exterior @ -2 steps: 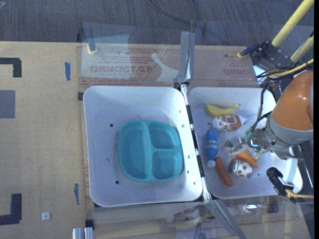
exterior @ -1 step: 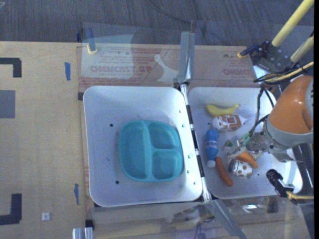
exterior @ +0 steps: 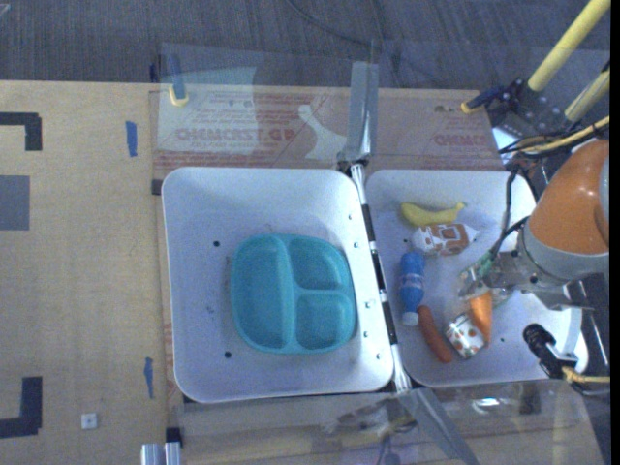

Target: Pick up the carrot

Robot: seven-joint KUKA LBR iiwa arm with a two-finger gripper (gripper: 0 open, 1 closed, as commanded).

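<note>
Hovering over the right bin (exterior: pixel 513 197), my gripper (exterior: pixel 481 281) sits just at 12 o'clock of the carrot (exterior: pixel 480 314), tips touching or nearly so; can't tell if the fingers are wide or narrow, too blurry. Carrot: short orange wedge, wider end up toward my pincer, lying on the white floor of the right bin, at about 4 o'clock from bin centre. Small can-like item (exterior: pixel 465 337) right against it at 7 o'clock, red sausage-shaped thing (exterior: pixel 433 333) further at 8 o'clock. Blue bottle (exterior: pixel 412 287) at 9 o'clock, banana (exterior: pixel 432 212) and a small white-and-brown toy (exterior: pixel 444 239) at 11 o'clock. Left bin (exterior: pixel 194 211) holds a teal divided plate (exterior: pixel 293 293). Bench is tan board, grey carpet at 12 o'clock beyond it. My arm's orange band (exterior: pixel 576 206) covers the right bin's 3 o'clock rim. Carrot's top end is hard to separate from my fingertips.
</note>
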